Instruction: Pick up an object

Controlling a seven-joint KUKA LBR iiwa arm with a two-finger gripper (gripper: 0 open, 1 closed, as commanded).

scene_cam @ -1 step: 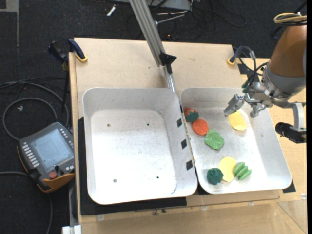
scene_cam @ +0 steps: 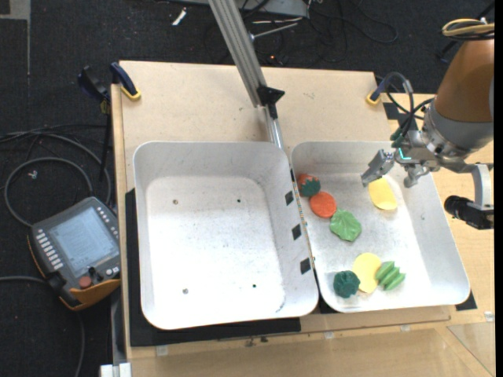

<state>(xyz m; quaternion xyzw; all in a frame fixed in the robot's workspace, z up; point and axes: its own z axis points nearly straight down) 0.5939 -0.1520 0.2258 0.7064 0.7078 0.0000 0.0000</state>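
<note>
My gripper [scene_cam: 394, 173] hangs over the far part of the right bin [scene_cam: 440, 234], open, its two fingers [scene_cam: 376, 169] spread wide. Just in front of it, on the bin floor, lies a yellow piece [scene_cam: 383, 195], below the fingertips and not held between them. Further left are a small red and green item [scene_cam: 308, 185], an orange round piece [scene_cam: 323, 204] and a light green leafy piece [scene_cam: 346, 227]. Near the front wall sit a dark green lump [scene_cam: 346, 283], a pale yellow disc [scene_cam: 367, 268] and a ridged green piece [scene_cam: 391, 276].
The left bin [scene_cam: 157, 210] stands beside the right one, their walls meeting at the middle ridge [scene_cam: 299, 226]. A slanted metal pole [scene_cam: 244, 49] comes down to the bins' far edge. A teach pendant [scene_cam: 75, 250] lies off the bench at left.
</note>
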